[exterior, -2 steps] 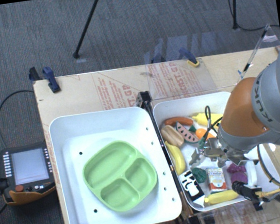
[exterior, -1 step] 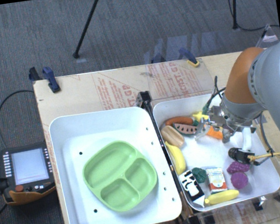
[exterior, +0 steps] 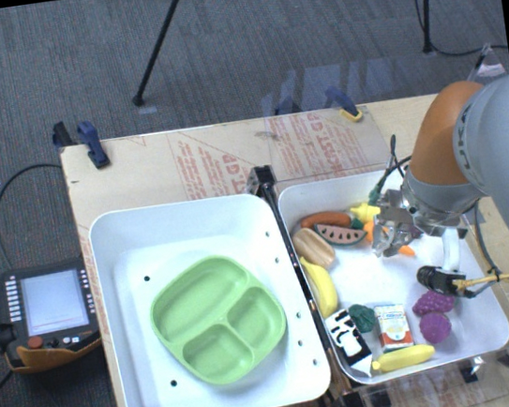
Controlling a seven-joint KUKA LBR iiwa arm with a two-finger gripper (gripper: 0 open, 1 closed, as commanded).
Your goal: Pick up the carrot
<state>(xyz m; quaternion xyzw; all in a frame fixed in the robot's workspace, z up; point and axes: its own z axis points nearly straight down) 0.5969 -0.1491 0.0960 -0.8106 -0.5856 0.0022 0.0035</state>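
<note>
Tray (exterior: 217, 319) alone in left bin (exterior: 117, 266).

I see the small orange carrot (exterior: 405, 249) mostly hidden under the grey two-finger gripper (exterior: 395, 241), whose fingertips I cannot resolve.

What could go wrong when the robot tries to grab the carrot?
The gripper is down in the right bin, right over a small bit of orange that may be the carrot. Most of it is hidden, so the grab could easily miss or slip. The toys are crowded there too: the hot dog, the banana and the watermelon slice lie close by, so the gripper might bump or pinch the wrong one.
</note>
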